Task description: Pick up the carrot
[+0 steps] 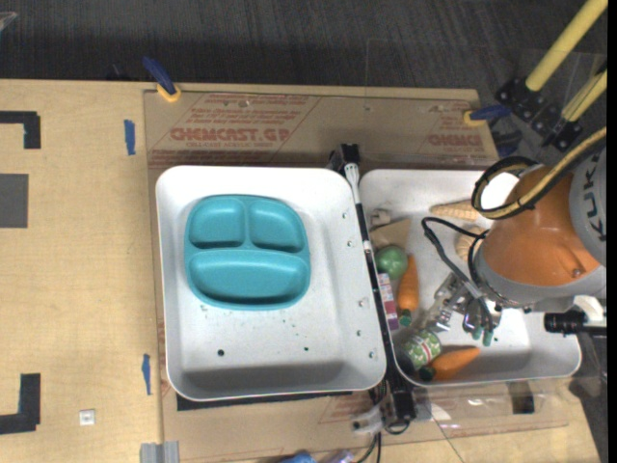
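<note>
Gripper (pixel 461 309) low in right bin (pixel 554 355); carrot (pixel 409 285) beside; jaws' state unclear; teal tray (pixel 248 251) left.

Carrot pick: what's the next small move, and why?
Probably shift the gripper toward the upright carrot by the right bin's left wall, then descend. The gripper hovers between two orange pieces; the other lies crowded against a green can, so the first looks the cleaner grasp.

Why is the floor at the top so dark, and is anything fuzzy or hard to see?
Camera view: the light falls on the bench, so the white bins look bright and the floor behind stays dim. The blue plate is sharp. The gripper and the small things near the carrot are a bit blurry.
</note>
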Robot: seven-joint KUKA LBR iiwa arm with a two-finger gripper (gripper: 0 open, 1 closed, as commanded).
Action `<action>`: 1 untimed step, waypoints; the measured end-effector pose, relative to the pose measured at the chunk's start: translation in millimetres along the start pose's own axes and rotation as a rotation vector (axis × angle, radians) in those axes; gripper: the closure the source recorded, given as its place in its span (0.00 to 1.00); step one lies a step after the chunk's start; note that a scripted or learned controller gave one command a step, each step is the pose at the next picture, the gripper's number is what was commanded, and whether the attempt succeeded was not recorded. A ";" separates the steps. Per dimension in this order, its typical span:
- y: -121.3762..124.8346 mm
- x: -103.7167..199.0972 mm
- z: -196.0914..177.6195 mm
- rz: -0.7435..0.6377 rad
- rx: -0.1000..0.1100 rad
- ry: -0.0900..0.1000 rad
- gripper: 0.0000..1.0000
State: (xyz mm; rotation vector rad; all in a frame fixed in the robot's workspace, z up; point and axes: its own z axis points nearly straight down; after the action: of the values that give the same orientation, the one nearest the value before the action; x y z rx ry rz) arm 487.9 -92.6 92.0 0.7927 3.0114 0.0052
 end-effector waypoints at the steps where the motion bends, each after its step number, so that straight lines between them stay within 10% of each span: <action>1: -2.5 -10.5 -3.9 0.008 -0.001 -0.031 0.00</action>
State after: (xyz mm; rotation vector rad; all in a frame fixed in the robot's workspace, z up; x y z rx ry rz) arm 495.7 -100.0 96.2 0.7969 2.9787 -0.0047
